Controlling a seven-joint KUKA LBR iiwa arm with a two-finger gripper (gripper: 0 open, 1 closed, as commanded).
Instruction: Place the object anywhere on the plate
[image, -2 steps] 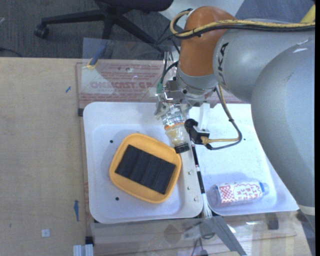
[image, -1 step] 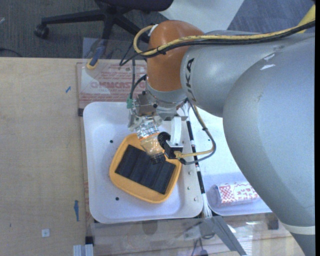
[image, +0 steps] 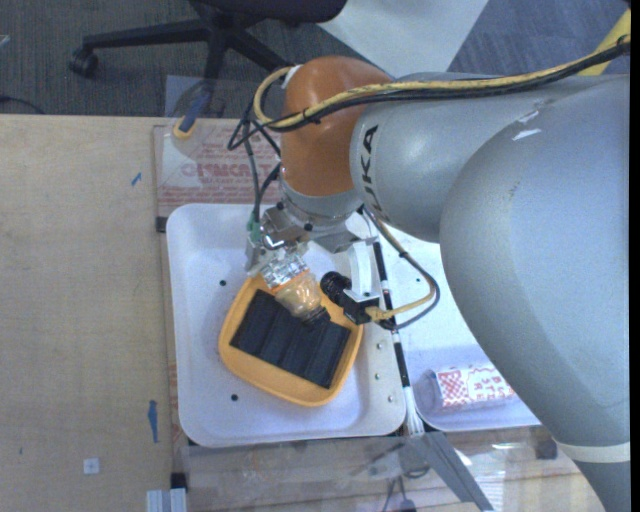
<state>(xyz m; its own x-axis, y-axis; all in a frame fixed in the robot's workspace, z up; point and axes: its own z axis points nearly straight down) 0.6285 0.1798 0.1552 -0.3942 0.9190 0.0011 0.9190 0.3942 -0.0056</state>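
Object (image: 299, 293): small tan-brown lump, bread-like in look, though the view is too coarse to name it surely. Lies at the upper edge of the plate, touching the rim and overlapping the dark inner panel.

Plate (image: 238, 312): yellow-orange, squarish with rounded corners, set at a tilt in the left bin; inner surface black, ribbed in three or four bands. Sits toward the right half of the bin floor.

Gripper (image: 283, 268): metallic, directly above the object and seemingly in contact with its top; whether the pincer is spread or pressed together cannot be told, as the wrist hides it from above.

Arm (image: 520, 200): grey, large in the foreground, entering from the right; orange band (image: 325, 110) above the wrist; yellow and black cables (image: 420, 75) run along it and loop down beside the plate.

Left bin (image: 200, 330): shallow, white, holding the plate and object.

Right bin (image: 440, 330): white, largely covered by the arm; a red-and-white checked packet (image: 470, 385) lies near its lower edge.

Bench (image: 75, 300): pale wood, left of the bins; a printed red-lettered card (image: 210, 175) lies just beyond the left bin's far edge
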